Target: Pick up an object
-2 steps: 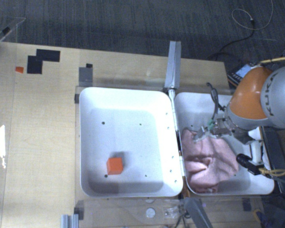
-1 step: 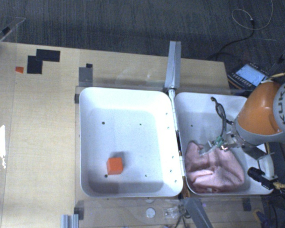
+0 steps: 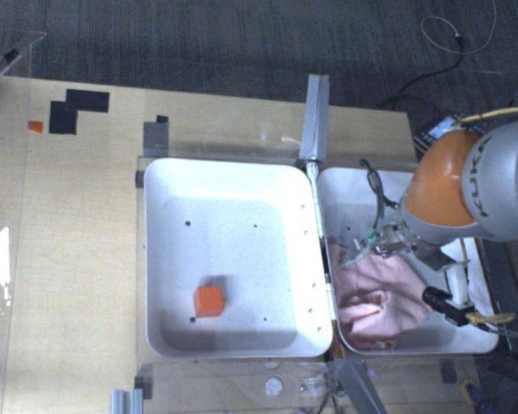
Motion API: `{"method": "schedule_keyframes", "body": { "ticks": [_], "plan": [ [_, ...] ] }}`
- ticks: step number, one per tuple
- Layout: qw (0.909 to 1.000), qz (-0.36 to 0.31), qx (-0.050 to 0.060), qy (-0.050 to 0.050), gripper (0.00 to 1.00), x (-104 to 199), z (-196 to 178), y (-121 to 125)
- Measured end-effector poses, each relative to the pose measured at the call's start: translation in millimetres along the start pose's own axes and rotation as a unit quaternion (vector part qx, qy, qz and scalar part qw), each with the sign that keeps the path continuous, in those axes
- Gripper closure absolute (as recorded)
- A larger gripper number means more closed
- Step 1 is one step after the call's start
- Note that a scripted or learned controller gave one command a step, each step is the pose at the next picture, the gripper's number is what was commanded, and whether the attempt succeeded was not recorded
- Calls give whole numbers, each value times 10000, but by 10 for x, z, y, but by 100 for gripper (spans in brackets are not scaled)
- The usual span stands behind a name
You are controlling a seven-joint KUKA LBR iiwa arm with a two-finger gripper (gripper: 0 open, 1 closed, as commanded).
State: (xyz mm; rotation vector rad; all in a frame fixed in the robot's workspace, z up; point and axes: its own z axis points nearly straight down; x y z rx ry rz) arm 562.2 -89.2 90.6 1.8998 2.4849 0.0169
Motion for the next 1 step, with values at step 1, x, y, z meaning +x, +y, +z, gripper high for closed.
{"method": "schedule_keyframes", "body": {
  "ticks": [1],
  "plan": [
    [10000,-5,-43,-22,100,-10,-127,33]
  ]
}}
